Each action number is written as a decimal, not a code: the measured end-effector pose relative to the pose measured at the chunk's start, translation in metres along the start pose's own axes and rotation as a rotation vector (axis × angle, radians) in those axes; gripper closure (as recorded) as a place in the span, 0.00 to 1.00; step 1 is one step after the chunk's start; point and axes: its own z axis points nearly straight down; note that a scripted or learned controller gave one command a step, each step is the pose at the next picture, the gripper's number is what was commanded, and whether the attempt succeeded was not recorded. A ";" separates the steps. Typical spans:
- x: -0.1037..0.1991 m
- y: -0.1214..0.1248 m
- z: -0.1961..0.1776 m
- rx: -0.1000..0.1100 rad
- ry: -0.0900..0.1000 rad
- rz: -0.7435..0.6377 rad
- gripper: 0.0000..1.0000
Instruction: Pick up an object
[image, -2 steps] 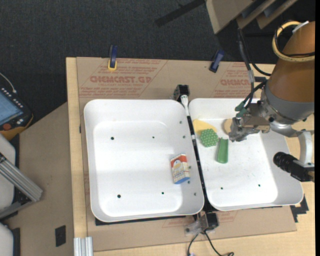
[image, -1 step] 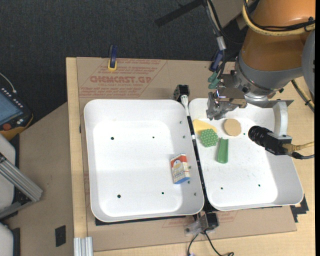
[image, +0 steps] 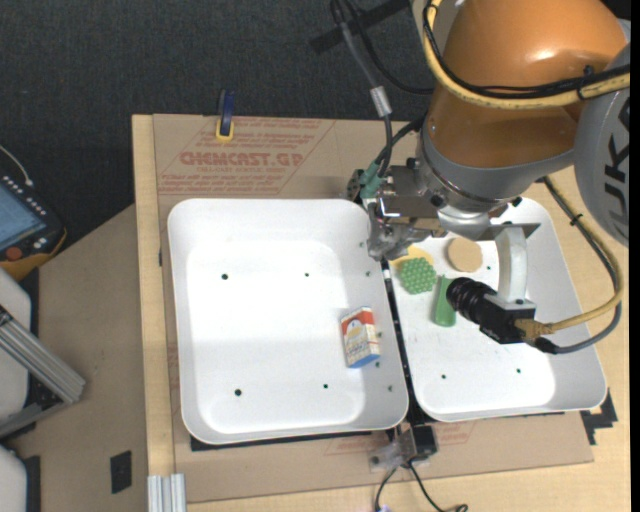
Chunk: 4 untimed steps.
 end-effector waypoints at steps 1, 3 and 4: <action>0.061 -0.018 -0.034 -0.001 -0.001 0.003 1.00; 0.109 -0.019 0.043 0.015 -0.008 0.009 1.00; -0.053 -0.003 0.057 0.008 -0.007 0.026 1.00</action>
